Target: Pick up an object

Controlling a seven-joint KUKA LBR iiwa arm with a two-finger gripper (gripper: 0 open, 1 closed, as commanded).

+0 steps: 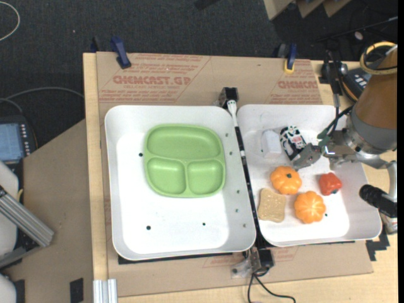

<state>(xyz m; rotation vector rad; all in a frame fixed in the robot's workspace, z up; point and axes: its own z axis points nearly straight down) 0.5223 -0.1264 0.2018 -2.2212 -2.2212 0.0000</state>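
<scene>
The right bin (356, 226) holds several small items. A black-and-white toy figure (291, 140) lies beside a pale translucent cup (271, 142) near the bin's back. An orange pumpkin (286, 180), a red pepper-like piece (329, 183), an orange fruit (309, 207) and a tan bread slice (272, 205) lie toward the front. My gripper (306, 155) reaches in from the right, low over the bin. Its tip is just right of the toy figure and just above the pumpkin. I see nothing clearly held in it.
The left bin (126, 219) carries a green divided plate (185, 160). A black clamp (229, 97) sits at the back between the bins. The arm's orange band (382, 103) looms over the right bin's far right side. Cables hang at the bench's front edge.
</scene>
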